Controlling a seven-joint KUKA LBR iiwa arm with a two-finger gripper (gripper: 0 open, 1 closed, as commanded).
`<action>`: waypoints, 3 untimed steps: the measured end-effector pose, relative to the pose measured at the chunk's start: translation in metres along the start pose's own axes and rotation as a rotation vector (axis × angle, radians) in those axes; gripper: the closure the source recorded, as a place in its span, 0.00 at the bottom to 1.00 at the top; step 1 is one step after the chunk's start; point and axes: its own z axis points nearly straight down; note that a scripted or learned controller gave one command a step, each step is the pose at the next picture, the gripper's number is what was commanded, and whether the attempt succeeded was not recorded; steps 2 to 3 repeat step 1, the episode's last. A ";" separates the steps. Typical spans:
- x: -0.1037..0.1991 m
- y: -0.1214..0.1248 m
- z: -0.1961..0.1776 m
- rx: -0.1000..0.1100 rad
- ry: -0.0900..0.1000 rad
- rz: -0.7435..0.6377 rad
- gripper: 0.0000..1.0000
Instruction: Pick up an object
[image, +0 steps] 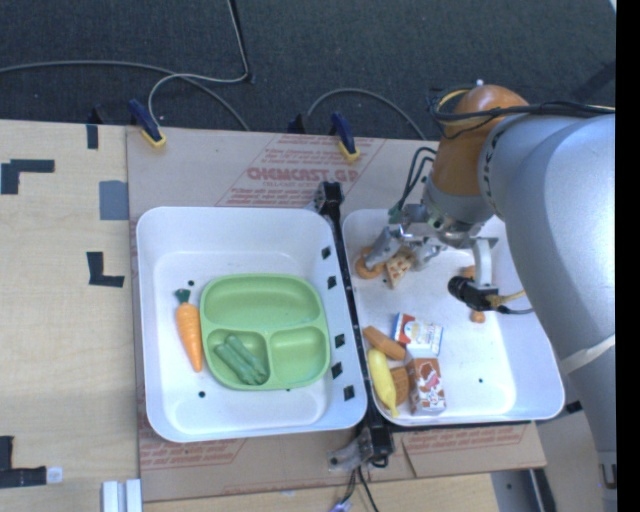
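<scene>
Camera view, cardboard-topped bench (250, 180), dark carpet (300, 50)

Bulky grey arm (560, 200), orange wrist band (468, 150), dark cables, metallic fingers (392, 245)

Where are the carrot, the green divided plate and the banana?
carrot (189, 335): camera view, middle of its orange body.
green divided plate (262, 301): camera view, bare floor of its top compartment.
banana (382, 379): camera view, middle of its yellow peel.
</scene>
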 end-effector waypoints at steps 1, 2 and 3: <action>0.071 -0.051 -0.090 -0.029 0.007 -0.002 1.00; 0.071 -0.051 -0.090 -0.029 0.007 -0.002 1.00; 0.071 -0.051 -0.090 -0.029 0.007 -0.002 1.00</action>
